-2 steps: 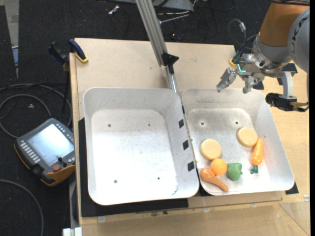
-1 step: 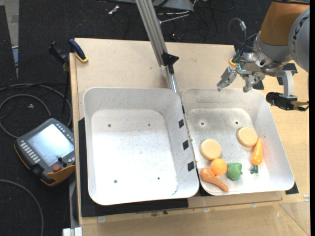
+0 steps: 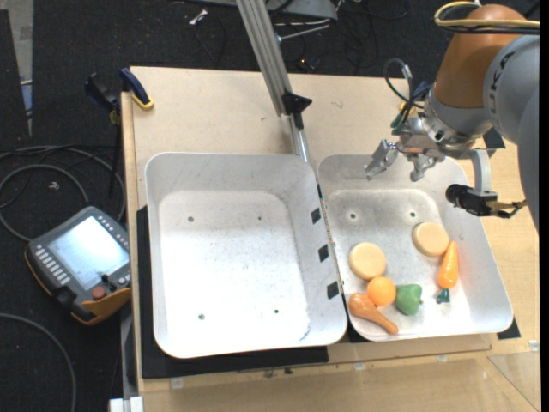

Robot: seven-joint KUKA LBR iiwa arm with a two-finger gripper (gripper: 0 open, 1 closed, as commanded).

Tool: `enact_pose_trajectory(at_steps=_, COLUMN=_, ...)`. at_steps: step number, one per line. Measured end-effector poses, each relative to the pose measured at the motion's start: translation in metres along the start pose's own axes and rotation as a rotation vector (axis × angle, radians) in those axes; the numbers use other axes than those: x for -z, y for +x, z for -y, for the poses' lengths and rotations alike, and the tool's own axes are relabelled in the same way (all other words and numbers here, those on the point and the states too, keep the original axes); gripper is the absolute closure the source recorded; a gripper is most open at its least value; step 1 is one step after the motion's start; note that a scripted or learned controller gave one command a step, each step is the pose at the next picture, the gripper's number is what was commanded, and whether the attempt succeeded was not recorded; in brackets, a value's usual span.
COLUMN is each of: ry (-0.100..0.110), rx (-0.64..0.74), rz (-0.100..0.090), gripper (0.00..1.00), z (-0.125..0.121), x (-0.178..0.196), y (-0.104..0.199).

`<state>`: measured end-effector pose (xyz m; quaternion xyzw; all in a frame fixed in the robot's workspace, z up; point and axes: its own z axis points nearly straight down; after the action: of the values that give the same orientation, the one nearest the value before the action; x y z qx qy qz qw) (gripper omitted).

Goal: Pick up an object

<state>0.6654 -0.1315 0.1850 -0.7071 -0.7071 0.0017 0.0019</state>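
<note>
My gripper hangs over the back edge of the right bin, its two fingers spread apart with nothing between them. Toward the bin's front lie a pale round slice, a second pale round piece, an orange carrot, an orange ball, a green pepper and an orange gourd-shaped piece. All of them lie well in front of the gripper, none touching it.
The left bin sits beside the right one. A metal pole slants up from the divide between the bins. A clamp grips the bench's back left corner. A teach pendant lies on the floor at left.
</note>
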Motion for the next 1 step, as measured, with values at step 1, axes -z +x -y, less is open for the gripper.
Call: enact_pose_trajectory(at_steps=1, ry=0.0, rx=-0.002, rz=0.0, gripper=0.0, z=0.0095, x=-0.0518, y=-0.0044)
